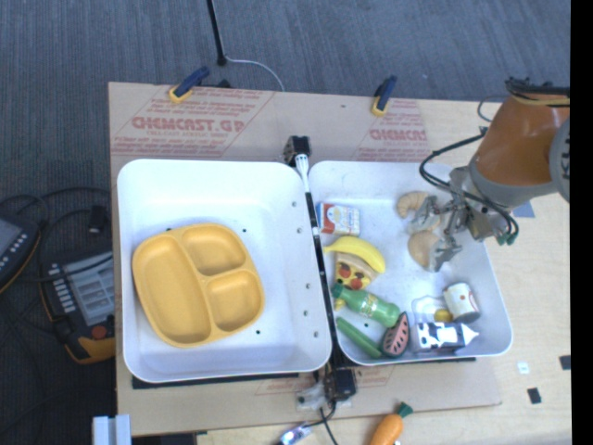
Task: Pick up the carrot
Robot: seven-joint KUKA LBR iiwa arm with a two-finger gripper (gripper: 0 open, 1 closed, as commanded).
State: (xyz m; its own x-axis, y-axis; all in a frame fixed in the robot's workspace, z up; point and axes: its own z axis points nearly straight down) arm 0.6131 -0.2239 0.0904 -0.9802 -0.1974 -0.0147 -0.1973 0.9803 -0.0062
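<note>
The carrot (387, 428) is small and orange with a green top. It lies outside the bins, at the bench's front edge below the right bin (496, 327). My gripper (443, 232) hangs far from it, over the upper right part of the right bin. It is open, with nothing between its fingers. Two tan food pieces lie close by: one (422, 247) just left of the fingertips, the other (410, 202) a little further back.
The right bin also holds a small red-labelled carton (339, 218), a banana (357, 250), a green bottle (368, 304), a watermelon slice (397, 334), a black-and-white carton (443, 336) and a small can (460, 299). A yellow divided plate (196, 281) lies in the left bin (213, 179).
</note>
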